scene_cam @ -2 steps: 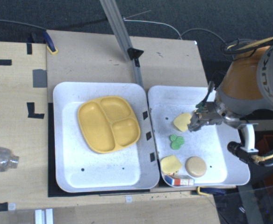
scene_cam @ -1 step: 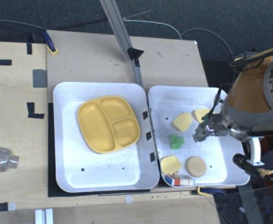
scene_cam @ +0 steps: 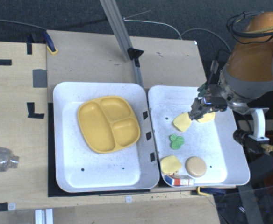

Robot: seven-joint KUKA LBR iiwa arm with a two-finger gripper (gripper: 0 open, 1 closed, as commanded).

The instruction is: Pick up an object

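At the near edge of the right bin (scene_cam: 230,171) I see a small red, white and blue item (scene_cam: 179,181) against the front wall, with a yellow block (scene_cam: 170,164) and a round tan piece (scene_cam: 196,166) just behind it, side by side. Behind those lies a small green object (scene_cam: 176,141). In the left bin (scene_cam: 64,139) sits a yellow divided plate (scene_cam: 109,123), tilted across the middle. A clear plastic bottle (scene_cam: 0,158) lies on the desk (scene_cam: 15,125) at the far left. Further back in the right bin, my claw (scene_cam: 198,110) is low over two pale yellow pieces: one (scene_cam: 182,122) at its tip, the other (scene_cam: 206,117) partly under it. I cannot tell whether the fingers are spread or closed. A grey metal bar (scene_cam: 115,20) slants away behind the bins.
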